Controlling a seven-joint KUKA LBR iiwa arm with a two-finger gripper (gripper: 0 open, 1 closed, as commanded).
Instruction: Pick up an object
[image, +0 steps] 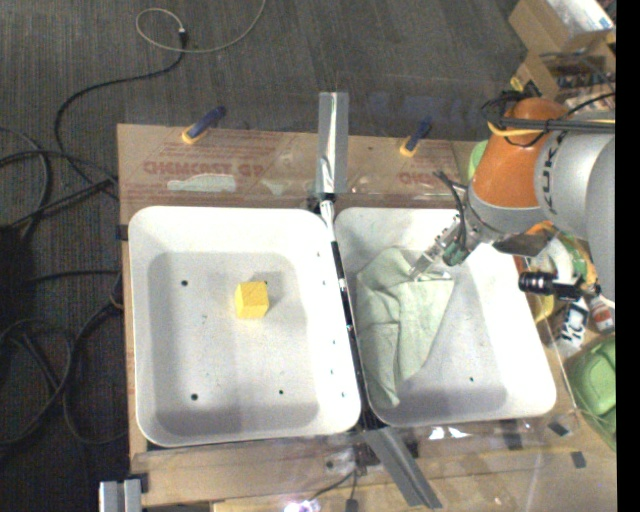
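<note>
The hand (432, 262) is low in the right bin (500, 395), pinching the top edge of a pale green cloth (405, 310). The cloth lies crumpled in that bin. A small yellow block (252, 299) sits in the left bin (170, 400).

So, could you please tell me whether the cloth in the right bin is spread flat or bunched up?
Bunched up: the pale green cloth lies rumpled with folds in the right bin, one corner rising toward the gripper.
</note>
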